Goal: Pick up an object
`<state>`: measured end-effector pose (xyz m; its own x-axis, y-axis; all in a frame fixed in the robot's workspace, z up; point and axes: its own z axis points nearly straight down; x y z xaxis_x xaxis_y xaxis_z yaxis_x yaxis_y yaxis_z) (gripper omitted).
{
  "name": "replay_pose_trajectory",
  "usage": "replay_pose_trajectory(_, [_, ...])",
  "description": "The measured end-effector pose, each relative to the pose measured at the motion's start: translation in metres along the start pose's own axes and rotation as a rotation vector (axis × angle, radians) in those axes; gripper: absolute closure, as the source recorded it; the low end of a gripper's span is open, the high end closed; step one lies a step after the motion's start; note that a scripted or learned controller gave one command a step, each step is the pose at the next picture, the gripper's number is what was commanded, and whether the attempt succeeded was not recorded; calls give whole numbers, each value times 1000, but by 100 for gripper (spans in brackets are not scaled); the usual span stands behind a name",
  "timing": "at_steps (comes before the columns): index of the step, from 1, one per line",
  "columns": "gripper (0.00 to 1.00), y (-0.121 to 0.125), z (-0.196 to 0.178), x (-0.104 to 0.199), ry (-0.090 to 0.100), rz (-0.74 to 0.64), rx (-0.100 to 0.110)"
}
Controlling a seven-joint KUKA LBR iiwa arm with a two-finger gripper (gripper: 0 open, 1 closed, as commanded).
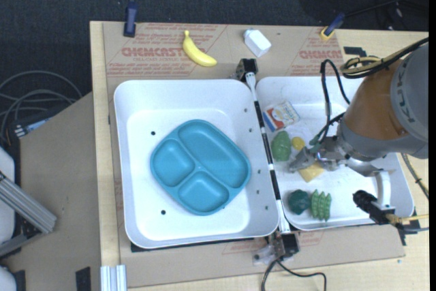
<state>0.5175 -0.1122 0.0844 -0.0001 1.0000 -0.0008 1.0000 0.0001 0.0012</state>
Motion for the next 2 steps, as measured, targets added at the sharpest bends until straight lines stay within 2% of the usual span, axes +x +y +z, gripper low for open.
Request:
replay_pose_trajectory(1, [100, 0, -10, 0, -1, 0, -2])
replay_pose_trajectory(2, [100, 11, -100, 75, 2, -1, 1])
